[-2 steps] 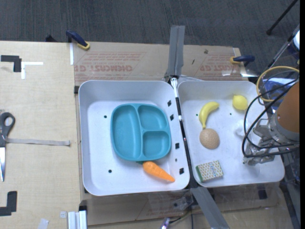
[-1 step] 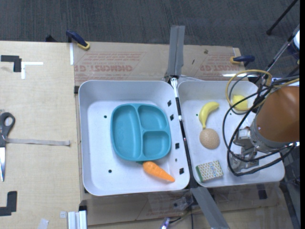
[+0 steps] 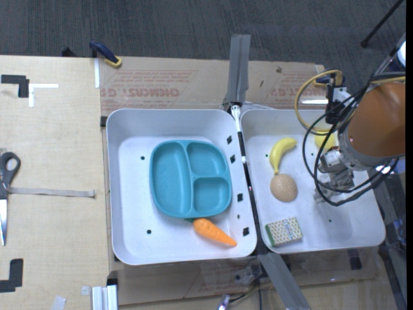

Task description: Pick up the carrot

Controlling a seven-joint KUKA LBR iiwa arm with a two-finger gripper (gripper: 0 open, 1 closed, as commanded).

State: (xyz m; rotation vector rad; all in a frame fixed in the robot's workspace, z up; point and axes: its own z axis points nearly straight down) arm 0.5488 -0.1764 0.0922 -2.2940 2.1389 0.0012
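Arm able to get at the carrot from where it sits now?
Probably yes. The carrot lies uncovered in the left bin just below the teal tray; the gripper hangs over the right bin.

I see the pale wooden worktop (image 3: 51, 147) filling the left and bottom of the frame. Two shallow white plastic bins sit side by side on it: the left bin (image 3: 129, 237) at centre, the right bin (image 3: 361, 234) toward the right. Metal scissors (image 3: 6, 186) lie at the left edge.
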